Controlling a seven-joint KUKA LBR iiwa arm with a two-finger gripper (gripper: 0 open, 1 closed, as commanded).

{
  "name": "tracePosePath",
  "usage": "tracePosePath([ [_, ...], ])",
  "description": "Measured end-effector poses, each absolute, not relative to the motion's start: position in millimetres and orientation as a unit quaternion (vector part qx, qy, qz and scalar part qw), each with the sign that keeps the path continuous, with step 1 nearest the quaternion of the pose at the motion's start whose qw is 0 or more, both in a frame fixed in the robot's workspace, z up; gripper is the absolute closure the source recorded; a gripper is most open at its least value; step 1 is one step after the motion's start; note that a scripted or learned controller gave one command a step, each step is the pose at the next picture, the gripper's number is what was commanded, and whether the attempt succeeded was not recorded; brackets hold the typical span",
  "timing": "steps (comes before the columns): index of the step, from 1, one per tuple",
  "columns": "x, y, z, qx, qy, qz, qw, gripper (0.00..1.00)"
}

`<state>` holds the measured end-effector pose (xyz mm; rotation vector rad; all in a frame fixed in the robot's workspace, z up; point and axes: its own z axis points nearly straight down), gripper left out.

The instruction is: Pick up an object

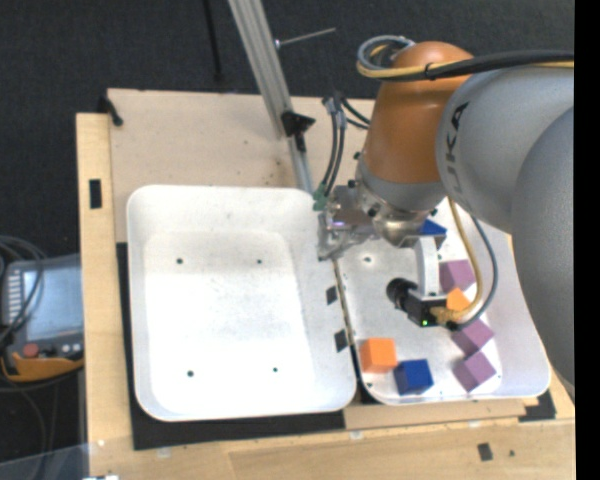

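Several small blocks lie in the right bin (525,376): an orange cube (380,354) and a blue cube (414,376) near its front edge, and purple blocks (475,371) (473,335) (457,274) along its right side. A small orange piece (458,301) sits among the purple ones, and a blue piece (433,228) peeks out under the arm. My gripper (340,228) hangs below the orange wrist band at the right bin's back left, close to the ridge between the bins. The wrist hides most of it. I see no block in it.
The left bin (230,298) is bare white with a few dark specks. A slanted aluminium rail (265,63) rises behind the bins. A black cable end with a green light (410,298) dangles over the right bin. A handheld pendant (40,313) lies off the bench's left.
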<state>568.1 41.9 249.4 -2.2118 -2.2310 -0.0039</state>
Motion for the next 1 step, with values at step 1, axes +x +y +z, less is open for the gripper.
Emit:
tracePosePath([
  [1, 580.9, 88.7, 252.6, -0.704, -0.71, -0.0011, 0.0, 1.0],
])
